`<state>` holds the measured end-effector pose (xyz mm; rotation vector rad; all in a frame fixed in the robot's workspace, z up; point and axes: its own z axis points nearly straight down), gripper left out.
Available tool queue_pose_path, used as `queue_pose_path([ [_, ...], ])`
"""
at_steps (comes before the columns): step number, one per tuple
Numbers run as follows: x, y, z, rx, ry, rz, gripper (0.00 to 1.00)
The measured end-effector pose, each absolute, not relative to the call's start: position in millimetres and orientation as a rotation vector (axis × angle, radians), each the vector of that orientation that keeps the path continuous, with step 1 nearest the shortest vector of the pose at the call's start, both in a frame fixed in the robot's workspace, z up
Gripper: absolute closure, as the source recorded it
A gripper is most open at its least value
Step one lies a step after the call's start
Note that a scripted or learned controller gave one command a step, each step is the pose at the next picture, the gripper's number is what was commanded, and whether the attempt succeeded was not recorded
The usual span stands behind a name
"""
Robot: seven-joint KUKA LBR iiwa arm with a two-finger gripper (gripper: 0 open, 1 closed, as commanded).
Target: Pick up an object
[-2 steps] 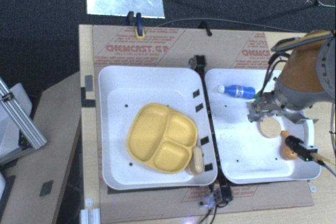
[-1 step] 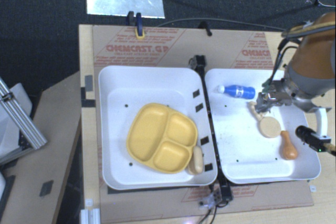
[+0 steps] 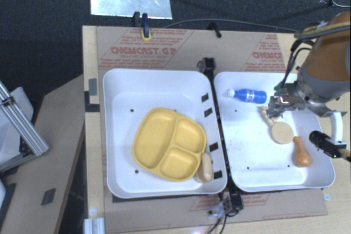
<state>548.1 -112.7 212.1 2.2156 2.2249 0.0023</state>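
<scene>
The gripper [image 3: 278, 104] is seen low in the right bin [image 3: 241, 172] beside a wooden spoon [image 3: 288, 140] (finger state cannot be told)

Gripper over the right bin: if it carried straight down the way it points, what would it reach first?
Most likely the wooden spoon: the gripper hangs at its round tan head's upper-left edge. Depth is unclear; it might meet the right bin floor instead.

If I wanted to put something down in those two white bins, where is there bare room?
The right bin has bare floor along its near edge, left of the wooden pestle. The left bin is free behind the yellow tray. It is crowded around the pincer, between the blue bottle and the pestle.
</scene>
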Motion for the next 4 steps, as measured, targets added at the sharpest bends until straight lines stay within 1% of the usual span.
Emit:
queue_pose_path([
  [2, 547.0, -1.0, 200.2, 2.210, 2.234, 0.004, 1.00],
  [3, 541.4, 41.8, 207.3, 2.211, 2.233, 0.004, 1.00],
  [4, 537.6, 97.3, 203.1, 2.211, 2.233, 0.003, 1.00],
])
